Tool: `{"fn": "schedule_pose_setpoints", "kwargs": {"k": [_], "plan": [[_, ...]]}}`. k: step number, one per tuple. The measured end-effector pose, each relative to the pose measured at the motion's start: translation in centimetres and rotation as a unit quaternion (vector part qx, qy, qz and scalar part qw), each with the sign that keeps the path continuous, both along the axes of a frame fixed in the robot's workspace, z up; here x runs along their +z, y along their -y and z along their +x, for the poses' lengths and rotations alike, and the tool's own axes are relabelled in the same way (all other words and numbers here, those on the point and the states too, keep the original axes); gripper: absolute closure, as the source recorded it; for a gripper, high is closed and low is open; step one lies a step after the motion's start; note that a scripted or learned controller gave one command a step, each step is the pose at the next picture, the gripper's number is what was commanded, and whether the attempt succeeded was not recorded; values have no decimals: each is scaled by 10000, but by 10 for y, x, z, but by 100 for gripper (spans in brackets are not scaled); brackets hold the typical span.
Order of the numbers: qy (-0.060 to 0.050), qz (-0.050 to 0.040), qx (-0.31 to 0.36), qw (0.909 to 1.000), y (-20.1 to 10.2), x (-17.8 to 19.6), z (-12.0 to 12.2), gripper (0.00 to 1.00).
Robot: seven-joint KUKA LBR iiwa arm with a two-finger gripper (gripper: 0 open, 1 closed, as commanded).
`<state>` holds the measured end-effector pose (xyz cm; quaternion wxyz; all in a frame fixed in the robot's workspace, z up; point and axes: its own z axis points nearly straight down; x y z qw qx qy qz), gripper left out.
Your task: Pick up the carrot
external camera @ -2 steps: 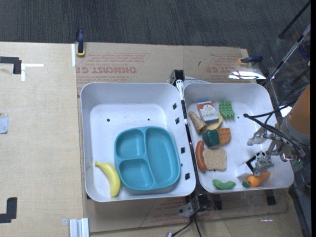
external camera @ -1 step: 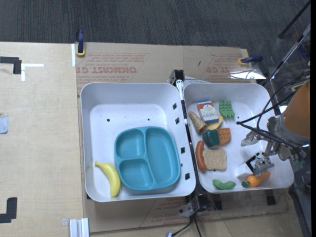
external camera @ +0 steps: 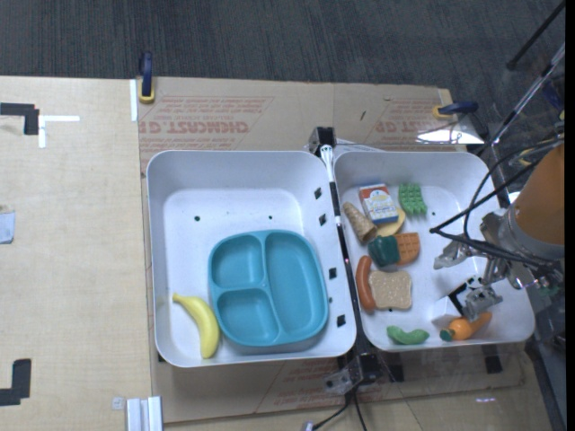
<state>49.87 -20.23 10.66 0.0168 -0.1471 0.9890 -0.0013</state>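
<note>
The carrot (external camera: 467, 325) is small and orange with a green tip. It lies in the front right corner of the right bin (external camera: 431, 176). My gripper (external camera: 478, 296) hangs just above and slightly behind it, at the end of the grey arm with the orange band (external camera: 548, 205) coming in from the right. Its dark tip overlaps the carrot's upper end, and I cannot tell whether it touches the carrot.
The right bin also holds a bread slice (external camera: 392, 290), a red sausage (external camera: 364, 283), a green pod (external camera: 409, 335), a carton (external camera: 380, 203), a green block (external camera: 411, 198) and a teal item (external camera: 384, 252). The left bin (external camera: 234, 173) has a blue divided plate (external camera: 268, 287) and a banana (external camera: 203, 323).
</note>
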Motion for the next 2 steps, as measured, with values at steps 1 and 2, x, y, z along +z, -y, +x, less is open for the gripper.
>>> {"fn": "schedule_pose_setpoints", "kwargs": {"k": [1, 2], "plan": [[-15, -73, 2919, 9564, -6, -9, -1, 0], [-107, -67, 4002, 9164, -48, -14, 44, 0]]}}
